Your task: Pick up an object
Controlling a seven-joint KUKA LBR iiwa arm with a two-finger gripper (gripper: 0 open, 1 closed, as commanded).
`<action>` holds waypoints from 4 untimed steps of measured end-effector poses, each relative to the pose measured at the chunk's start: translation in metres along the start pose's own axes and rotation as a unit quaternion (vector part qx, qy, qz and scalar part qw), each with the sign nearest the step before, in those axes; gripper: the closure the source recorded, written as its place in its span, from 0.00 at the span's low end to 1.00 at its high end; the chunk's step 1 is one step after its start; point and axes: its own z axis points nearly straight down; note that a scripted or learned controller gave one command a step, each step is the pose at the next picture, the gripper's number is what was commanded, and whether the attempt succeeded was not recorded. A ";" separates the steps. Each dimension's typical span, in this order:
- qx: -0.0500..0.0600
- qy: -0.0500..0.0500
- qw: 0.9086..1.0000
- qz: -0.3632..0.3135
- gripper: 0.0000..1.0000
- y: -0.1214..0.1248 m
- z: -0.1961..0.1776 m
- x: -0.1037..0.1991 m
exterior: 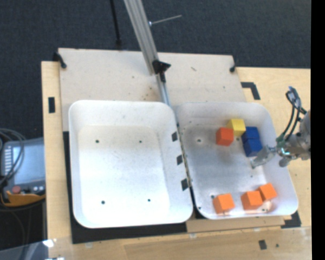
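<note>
The right bin (206, 167) holds several small blocks. An orange cube (224, 136), a yellow cube (238, 125) and a blue block (252, 140) cluster at its far right. Three orange blocks lie along its near edge: one (223, 202) to the left, one (252, 199) in the middle and one (267, 191) to the right. My gripper (262, 157) reaches in over the right rim of this bin, just below the blue block and above the near orange blocks. It is small and partly cut off at the view's edge. I see nothing held in it.
The left bin (124, 161) lies beside the right one, with a narrow divider between them. A metal pole (143, 31) rises from behind the bins. A pendant and cables (16, 167) sit off the bench to the left.
</note>
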 end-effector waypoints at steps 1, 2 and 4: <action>-0.002 -0.001 1.000 0.000 0.00 0.001 -0.002 0.000; 0.001 -0.001 1.000 0.002 0.00 -0.001 0.060 0.001; -0.003 -0.003 1.000 0.003 0.00 0.002 0.133 -0.002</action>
